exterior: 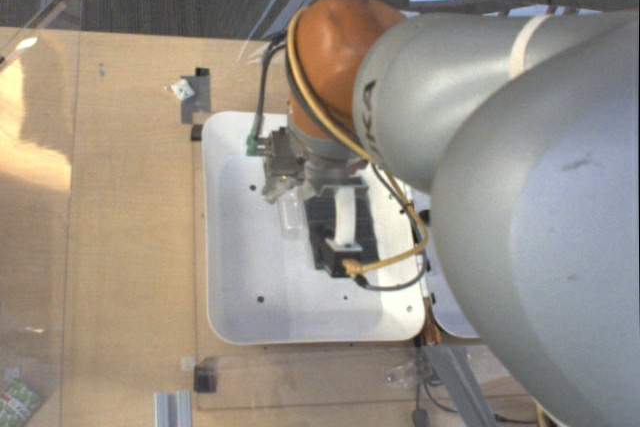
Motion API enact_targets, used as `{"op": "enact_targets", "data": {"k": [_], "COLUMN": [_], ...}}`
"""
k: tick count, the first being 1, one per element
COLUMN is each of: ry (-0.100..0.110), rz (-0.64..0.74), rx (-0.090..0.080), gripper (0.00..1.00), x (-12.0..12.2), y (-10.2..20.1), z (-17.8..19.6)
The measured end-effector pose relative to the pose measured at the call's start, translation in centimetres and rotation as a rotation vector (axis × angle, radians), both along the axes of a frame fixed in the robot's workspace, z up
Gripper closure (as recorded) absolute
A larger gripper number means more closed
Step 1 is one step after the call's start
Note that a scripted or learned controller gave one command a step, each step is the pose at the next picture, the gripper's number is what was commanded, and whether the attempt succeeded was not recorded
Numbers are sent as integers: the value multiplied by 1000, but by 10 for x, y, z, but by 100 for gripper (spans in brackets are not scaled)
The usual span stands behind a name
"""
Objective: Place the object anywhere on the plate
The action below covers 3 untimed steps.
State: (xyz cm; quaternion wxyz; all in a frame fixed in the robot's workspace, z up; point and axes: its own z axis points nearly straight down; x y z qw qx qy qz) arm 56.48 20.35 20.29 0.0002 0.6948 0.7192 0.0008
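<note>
Hand (286, 198) over one white bin (245, 300), second bin (452, 317) beside, one arm (500, 145)

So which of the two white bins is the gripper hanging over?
The bin on the picture's left, with the gripper above its floor; the other bin is mostly covered by the arm.

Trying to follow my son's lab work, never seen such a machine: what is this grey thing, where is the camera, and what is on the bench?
The grey bulk is a robot arm with an orange band above its wrist. One camera looks down on the wooden bench at a slant; the arm reaches in from the right. Its gripper hangs over the left white bin; a second bin's edge shows beside the arm. Whether it holds anything, I cannot tell.
</note>
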Motion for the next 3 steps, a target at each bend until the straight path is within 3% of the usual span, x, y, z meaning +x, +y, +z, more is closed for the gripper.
{"op": "enact_targets", "data": {"k": [1, 2, 3], "ry": [2, -1, -5], "rz": [-214, 201, 690], "rx": [-2, 1, -1], "gripper": [100, 100, 100], "x": [100, 66, 105], "y": [24, 33, 24], "z": [-26, -84, -70]}}
